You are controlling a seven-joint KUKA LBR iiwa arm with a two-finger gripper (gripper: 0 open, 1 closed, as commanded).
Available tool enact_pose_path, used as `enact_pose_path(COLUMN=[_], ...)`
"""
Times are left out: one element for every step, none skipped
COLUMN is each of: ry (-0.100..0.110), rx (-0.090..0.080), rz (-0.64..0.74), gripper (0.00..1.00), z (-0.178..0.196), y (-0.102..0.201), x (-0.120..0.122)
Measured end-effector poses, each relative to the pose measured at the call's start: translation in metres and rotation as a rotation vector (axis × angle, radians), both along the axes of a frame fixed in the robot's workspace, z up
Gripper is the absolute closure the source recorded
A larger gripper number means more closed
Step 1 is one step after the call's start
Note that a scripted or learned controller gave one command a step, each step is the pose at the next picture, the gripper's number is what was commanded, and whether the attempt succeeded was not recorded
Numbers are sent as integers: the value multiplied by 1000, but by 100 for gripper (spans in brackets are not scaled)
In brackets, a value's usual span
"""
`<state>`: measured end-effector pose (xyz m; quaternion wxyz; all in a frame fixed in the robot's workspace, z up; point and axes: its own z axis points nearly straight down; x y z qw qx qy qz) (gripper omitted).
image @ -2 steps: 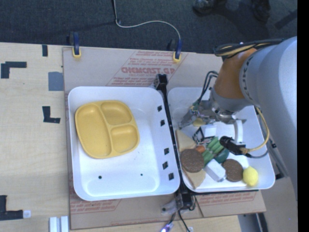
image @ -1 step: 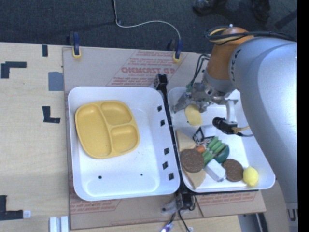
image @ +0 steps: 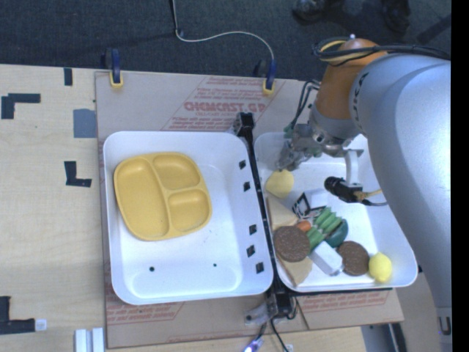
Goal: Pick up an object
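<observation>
The gripper [image: 287, 160] hangs low in the upper part of the right bin [image: 399, 240], right of centre in the frame, its tip just above a pale yellow round object [image: 279, 183] — whether it touches or grips that object cannot be told. Lower in the same bin lie two brown discs [image: 292, 243], a green item [image: 326, 226], a white block [image: 327, 259] and a yellow lemon [image: 380, 268] at the lower right. The left bin [image: 220, 270] holds a yellow divided plate [image: 161, 194] — upper left of its floor.
</observation>
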<state>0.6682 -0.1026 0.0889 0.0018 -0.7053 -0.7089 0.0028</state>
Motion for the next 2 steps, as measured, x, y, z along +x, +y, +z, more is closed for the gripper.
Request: enact_pose_path(ry=[1,-3], rx=[0,0], rz=[0,-4], gripper=[0,0], z=[0,-6], y=[0,6], x=[0,-39])
